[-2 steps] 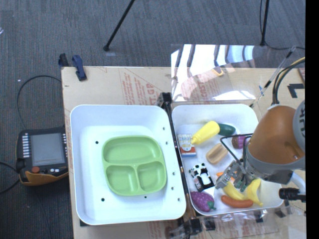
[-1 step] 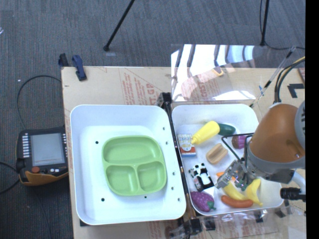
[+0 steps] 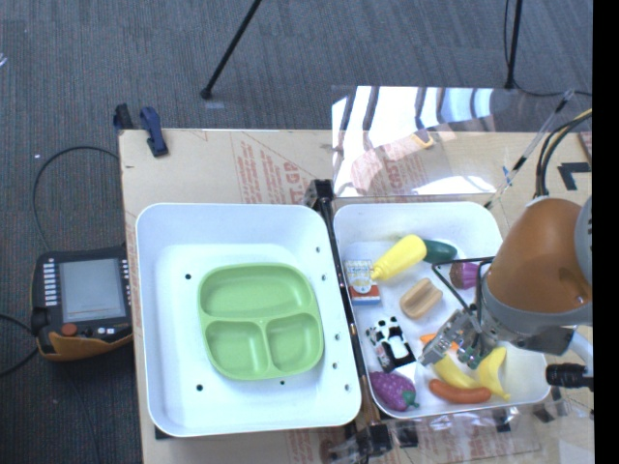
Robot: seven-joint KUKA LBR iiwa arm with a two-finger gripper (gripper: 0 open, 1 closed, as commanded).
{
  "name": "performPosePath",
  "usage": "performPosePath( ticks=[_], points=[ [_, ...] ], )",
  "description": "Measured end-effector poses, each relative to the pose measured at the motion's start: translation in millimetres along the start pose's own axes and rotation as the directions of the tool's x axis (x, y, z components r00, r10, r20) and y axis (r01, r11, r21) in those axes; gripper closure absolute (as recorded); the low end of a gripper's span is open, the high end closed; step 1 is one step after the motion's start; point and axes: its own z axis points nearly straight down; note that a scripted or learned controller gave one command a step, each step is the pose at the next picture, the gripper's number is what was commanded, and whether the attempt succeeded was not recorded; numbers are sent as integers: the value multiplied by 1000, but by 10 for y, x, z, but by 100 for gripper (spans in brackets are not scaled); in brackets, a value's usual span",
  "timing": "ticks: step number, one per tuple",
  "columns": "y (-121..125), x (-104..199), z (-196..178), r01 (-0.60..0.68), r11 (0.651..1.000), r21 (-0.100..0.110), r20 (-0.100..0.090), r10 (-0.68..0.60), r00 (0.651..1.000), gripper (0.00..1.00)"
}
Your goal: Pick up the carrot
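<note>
step: approach, my gripper (image 3: pixel 456 348) low over right bin's (image 3: pixel 484 211) front-right corner | jaws: cannot tell | next: descend onto carrot (image 3: pixel 457 391), close

Glossy white plastic bins (image 3: pixel 164 259), matt green tray (image 3: pixel 259 319), cardboard bench (image 3: pixel 232 167)

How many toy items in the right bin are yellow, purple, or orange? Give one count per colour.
Yellow: 2, the corn and the banana
Purple: 2, the grapes and one half-hidden piece
Orange: 1, the carrot
Total: 5
</note>
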Motion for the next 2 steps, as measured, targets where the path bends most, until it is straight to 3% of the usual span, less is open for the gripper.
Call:
performPosePath(
  ticks=[1, 2],
  points=[
    [8, 6, -70, -7, 1000, 0, -6, 7, 1000, 100],
    [277, 218, 25, 58, 998, -10, 52, -57, 997, 100]
  ],
)
